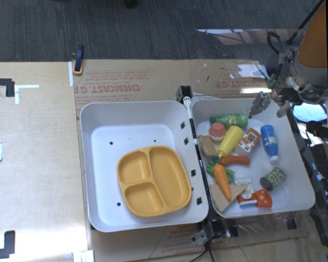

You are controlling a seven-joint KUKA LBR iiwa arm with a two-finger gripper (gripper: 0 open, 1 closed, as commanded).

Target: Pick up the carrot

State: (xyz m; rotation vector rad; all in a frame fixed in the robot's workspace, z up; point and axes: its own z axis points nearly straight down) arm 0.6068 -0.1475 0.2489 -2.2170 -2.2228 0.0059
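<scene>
The carrot (222, 180), orange with a green leafy top, lies in the right bin (300, 166) near its left wall, pointing toward the front. It rests among other toy foods, its tip over a tan wedge (226, 198). My gripper (269, 107) hovers over the bin's back right part, well behind and to the right of the carrot. It is open, with nothing between its fingers.
Around the carrot are a red sausage (236, 160), a yellow bottle (230, 140), a green bottle (231, 120), a blue bottle (268, 141), a green can (273, 179) and a red carton (255, 199). The left bin (99, 135) holds a yellow divided plate (154, 180).
</scene>
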